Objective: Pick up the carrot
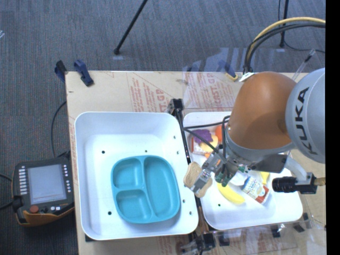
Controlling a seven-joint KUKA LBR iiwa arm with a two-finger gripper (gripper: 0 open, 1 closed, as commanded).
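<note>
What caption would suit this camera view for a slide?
KUKA arm lowers its gripper over the cluttered right bin; a teal divided plate sits in the left bin.

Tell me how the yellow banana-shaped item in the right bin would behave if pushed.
The yellow banana-shaped item looks smooth and curved, so it would probably slide or pivot rather than roll. It lies by a small carton, so a push may shift both.
</note>
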